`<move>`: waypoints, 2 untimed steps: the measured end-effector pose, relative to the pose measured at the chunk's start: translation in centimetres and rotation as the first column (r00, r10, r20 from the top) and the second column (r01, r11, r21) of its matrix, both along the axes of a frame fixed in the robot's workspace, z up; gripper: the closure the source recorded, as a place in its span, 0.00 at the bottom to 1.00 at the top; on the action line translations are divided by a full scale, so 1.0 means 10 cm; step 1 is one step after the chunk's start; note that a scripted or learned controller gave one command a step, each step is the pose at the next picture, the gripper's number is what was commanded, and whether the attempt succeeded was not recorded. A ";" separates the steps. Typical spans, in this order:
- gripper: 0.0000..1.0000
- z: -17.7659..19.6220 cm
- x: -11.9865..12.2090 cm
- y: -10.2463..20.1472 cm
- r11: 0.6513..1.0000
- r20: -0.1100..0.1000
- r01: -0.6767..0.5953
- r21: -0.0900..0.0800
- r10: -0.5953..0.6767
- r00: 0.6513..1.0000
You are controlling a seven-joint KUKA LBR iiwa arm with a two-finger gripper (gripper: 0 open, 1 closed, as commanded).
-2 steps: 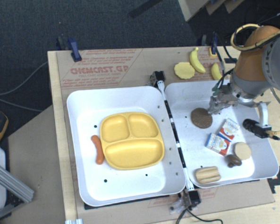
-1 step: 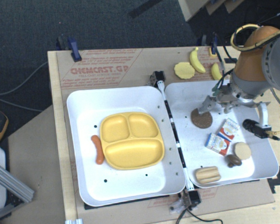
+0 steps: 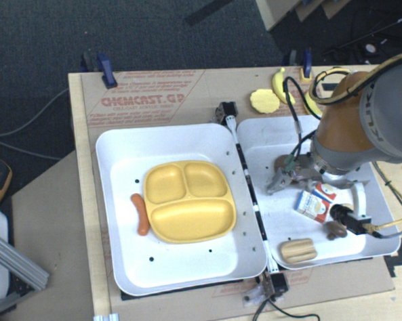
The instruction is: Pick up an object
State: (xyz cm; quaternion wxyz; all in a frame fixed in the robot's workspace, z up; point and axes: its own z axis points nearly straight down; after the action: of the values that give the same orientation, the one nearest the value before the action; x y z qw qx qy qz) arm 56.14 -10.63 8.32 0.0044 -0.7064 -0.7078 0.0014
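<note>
Overhead view of a worktop [image 3: 88, 197] w/ two shallow white bins side by side. The left bin [image 3: 119, 161] holds a yellow divided plate [image 3: 188, 200], w/ a small orange-red toy sausage [image 3: 141, 214] lying just beside its left edge.

In the right bin [image 3: 272, 213], the grey arm [image 3: 348, 127] reaches in from the right. Its pincer [image 3: 287, 175] sits low over the bin's far-left part. Can't tell whether it is apart or together, and nothing is visibly held.

Just right of the pincer and a bit nearer lies a small white, blue & red carton [image 3: 317, 203], flat and tilted. A tan block [image 3: 298, 250] lies near the bin's near edge, apart from the carton.

The carton is prob. the likeliest pick: light and thin-walled, so it may dent under a hard squeeze, and its printed skin may be slick. Best hold is approx. across its narrow sides at mid-length, w/ the pincer turned to match its tilt. The tan block looks stiffer and could be taken across its short width.
</note>
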 end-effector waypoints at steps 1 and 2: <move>0.00 0.02 0.66 -0.18 1.000 0.014 0.000 -0.006 0.001 1.000; 0.00 0.01 0.36 -0.12 1.000 0.004 0.004 -0.003 -0.004 1.000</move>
State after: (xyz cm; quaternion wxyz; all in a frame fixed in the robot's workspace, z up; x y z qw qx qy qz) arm 59.73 -11.85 8.45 0.0017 -0.7076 -0.7066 0.0011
